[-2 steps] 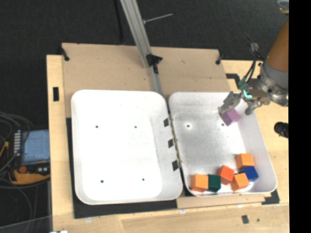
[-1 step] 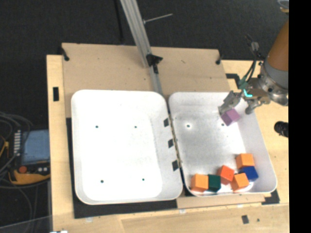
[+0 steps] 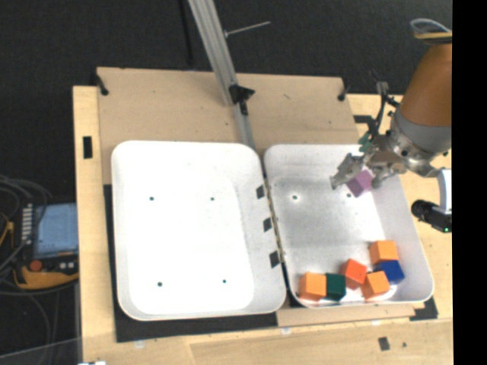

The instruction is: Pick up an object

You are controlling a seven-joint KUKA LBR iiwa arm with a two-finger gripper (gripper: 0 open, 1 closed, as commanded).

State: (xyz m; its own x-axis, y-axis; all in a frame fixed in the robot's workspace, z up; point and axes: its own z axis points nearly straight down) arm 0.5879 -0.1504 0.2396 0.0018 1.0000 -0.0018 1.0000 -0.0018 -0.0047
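Grey arm (image 3: 426,97) with orange band enters from right, wrist angled down-left over right bin (image 3: 304,226). Jaws (image 3: 356,175) clamped on purple block (image 3: 360,182), block between fingers above bin's upper area. Along bin's near edge: orange cubes (image 3: 313,284), green cube (image 3: 335,286), blue cube (image 3: 389,271). Left bin (image 3: 190,226) alongside on wooden worktop (image 3: 175,105). No legible writing.

You see four orange blocks (image 3: 313,284), one green block (image 3: 335,287), one blue block (image 3: 389,271), one purple block (image 3: 361,182), two white bins (image 3: 122,204).
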